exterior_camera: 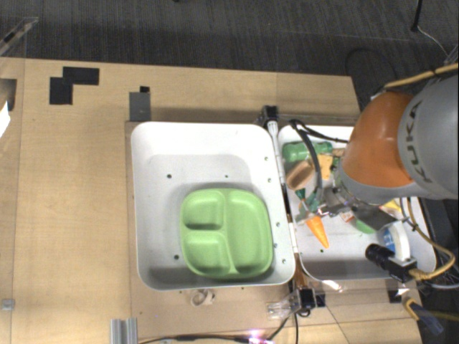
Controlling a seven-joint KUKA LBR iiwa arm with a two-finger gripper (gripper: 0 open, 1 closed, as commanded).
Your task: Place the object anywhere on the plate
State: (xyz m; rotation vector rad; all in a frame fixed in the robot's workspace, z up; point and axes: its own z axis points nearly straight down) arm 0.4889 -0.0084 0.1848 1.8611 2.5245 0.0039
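A light green plate (227,231) with three compartments lies in the left white bin (165,163), with nothing on it. The arm reaches into the right bin (344,253) from the right, its orange band and grey wrist covering much of that bin. The gripper (324,205) is low over the right bin's left part, among the toy items. An orange carrot-shaped toy (318,231) lies just below it, pointing toward the bin's front. I cannot make out whether anything sits between the fingers.
Near the right bin's back left corner are a green toy (295,151) and a tan piece (301,173). A blue and white item (396,236) lies at the bin's right. Cables run over the arm. The divider between the bins stands left of the gripper.
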